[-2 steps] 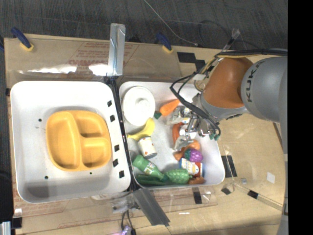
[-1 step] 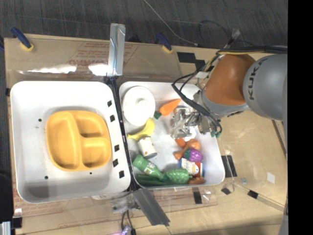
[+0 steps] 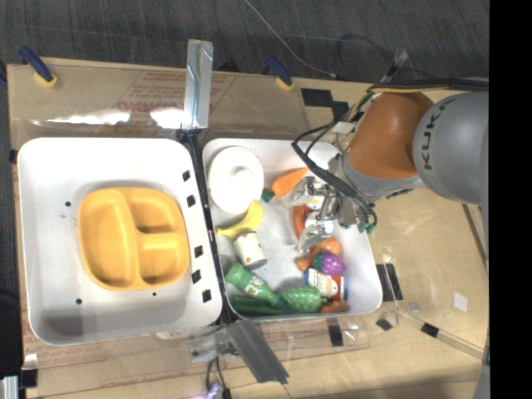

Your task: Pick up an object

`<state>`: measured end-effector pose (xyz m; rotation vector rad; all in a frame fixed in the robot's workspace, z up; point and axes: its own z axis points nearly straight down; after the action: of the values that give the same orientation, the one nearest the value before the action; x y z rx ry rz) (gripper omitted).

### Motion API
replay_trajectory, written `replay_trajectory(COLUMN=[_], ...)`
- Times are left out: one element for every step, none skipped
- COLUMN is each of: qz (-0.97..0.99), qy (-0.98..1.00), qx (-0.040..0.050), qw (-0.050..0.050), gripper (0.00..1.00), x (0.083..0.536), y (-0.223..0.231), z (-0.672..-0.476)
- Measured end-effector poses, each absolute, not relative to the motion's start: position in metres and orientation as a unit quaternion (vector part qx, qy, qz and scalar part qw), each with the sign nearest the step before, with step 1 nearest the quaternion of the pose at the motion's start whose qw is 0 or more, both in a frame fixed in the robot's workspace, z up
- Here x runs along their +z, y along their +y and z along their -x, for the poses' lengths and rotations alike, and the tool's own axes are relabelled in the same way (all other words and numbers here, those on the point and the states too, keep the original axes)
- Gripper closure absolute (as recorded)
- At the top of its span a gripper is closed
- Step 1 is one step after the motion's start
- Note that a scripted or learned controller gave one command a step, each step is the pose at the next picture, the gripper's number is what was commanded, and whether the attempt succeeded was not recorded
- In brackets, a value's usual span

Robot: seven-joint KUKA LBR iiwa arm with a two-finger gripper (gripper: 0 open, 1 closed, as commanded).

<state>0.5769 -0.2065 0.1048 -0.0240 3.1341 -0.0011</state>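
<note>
My gripper (image 3: 314,216) is low inside the right bin (image 3: 366,260), over its middle right part. A red-orange toy (image 3: 298,219) lies right against its left side. An orange carrot (image 3: 288,180) is just up and left of it. Purple grapes (image 3: 332,264) and a small labelled bottle (image 3: 326,284) lie just below it. Farther left are a white round bowl (image 3: 235,175), a yellow banana (image 3: 246,218) and a small white can (image 3: 249,250). Green toy vegetables (image 3: 268,293) line the bin's near edge.
The left bin (image 3: 50,306) holds a yellow divided tray (image 3: 133,238). The grey arm with its orange band (image 3: 386,140) hangs over the right bin's far right corner. A metal strip (image 3: 198,86) stands upright behind the bins' shared wall.
</note>
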Motion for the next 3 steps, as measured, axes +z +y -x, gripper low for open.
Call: replay_trajectory(qz=[0.005, 0.008, 0.009], qy=[1.0, 1.0, 1.0], qx=[0.0006, 0.0001, 0.0002], qw=[0.0, 0.001, 0.001], gripper=[0.0, 1.0, 0.0], x=[0.092, 0.103, 0.103], y=[-0.185, -0.184, -0.184], z=[-0.559, -0.561, -0.561])
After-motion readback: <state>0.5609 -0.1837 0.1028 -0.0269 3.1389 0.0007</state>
